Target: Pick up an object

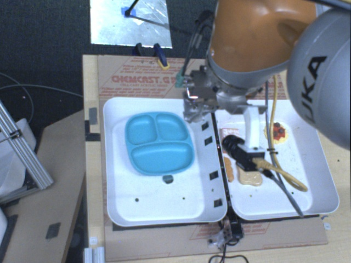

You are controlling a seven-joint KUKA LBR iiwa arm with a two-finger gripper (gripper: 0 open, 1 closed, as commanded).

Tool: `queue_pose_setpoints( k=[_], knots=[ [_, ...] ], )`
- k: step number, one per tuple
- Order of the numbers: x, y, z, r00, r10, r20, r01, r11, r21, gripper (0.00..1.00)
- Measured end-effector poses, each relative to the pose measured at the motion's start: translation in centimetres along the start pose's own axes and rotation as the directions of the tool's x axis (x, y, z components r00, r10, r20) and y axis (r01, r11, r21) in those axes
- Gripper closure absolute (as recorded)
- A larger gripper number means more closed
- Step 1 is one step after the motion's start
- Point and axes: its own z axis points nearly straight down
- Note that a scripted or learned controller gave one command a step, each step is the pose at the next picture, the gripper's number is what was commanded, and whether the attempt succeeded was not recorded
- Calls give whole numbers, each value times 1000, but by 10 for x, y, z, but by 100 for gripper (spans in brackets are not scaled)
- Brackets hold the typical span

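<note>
The approach step is judged in hand: the gripper (193,109), its state impossible to tell, hangs above the bins' divide, the blue plate (159,143) just below-left, where a descent is needed.

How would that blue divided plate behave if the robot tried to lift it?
The blue divided plate looks like moulded plastic, so probably stiff and light. It lies flat in the left bin, so tipping or rolling seems unlikely. Its low, rounded rim may give two fingers little to pinch, so it could slip.
</note>
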Motion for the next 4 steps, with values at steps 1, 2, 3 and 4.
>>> queue_pose_setpoints(
  k=[1,2,3,4],
  knots=[
    [-37,-2,-43,1000,11,7,-11,1000,11,100],
    [-11,-17,50,1000,5,9,-5,1000,22,100],
    [15,4,-133,1000,3,-1,-3,1000,-5,100],
    [-27,-18,-50,1000,14,10,-14,1000,21,100]
  ],
)
